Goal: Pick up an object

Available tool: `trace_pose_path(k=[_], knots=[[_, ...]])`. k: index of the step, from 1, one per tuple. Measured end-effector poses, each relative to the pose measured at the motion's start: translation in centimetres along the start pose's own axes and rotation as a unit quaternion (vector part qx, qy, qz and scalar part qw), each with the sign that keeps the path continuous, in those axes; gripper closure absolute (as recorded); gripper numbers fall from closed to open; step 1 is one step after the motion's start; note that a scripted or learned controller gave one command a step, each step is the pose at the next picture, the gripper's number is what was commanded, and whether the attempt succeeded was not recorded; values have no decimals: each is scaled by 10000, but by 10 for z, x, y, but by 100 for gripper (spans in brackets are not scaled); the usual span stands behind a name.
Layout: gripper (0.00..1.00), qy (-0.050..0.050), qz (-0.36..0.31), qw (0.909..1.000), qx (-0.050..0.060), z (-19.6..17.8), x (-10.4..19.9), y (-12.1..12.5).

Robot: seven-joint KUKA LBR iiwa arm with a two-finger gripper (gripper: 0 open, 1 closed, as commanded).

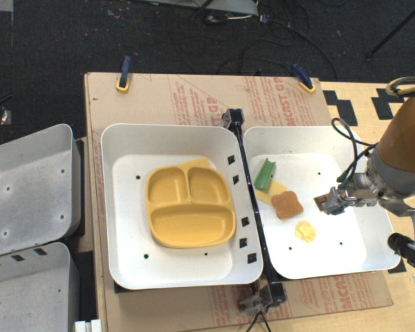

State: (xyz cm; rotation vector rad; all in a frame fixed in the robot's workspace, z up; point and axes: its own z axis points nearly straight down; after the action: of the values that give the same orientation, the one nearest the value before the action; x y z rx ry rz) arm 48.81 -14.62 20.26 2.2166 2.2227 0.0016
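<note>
My fingers (330, 204) hover in the right bin (373, 254), can't tell if spread or pinched. Brown piece (287, 204) sits just beside, touching a yellow slab (275, 189) & near the green stick (265, 173), so I might nudge it or catch two

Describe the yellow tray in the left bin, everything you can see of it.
The yellow tray looks like moulded plastic, a rounded rectangle with three compartments: two small ones at the far side and one long one nearer the camera. It lies flat and upright on the floor of the left bin, roughly central and turned slightly askew. Its compartments hold nothing. A pale yellow sheet peeks out beneath its far edge.
</note>
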Motion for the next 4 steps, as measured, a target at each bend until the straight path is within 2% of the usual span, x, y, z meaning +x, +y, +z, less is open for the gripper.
trace_pose_path(k=[1,3,4], knots=[[100,-4,1,10000,-6,-44,0,-5],[100,10,-22,10000,21,-22,103,14],[100,6,-20,10000,7,-31,161,25]])
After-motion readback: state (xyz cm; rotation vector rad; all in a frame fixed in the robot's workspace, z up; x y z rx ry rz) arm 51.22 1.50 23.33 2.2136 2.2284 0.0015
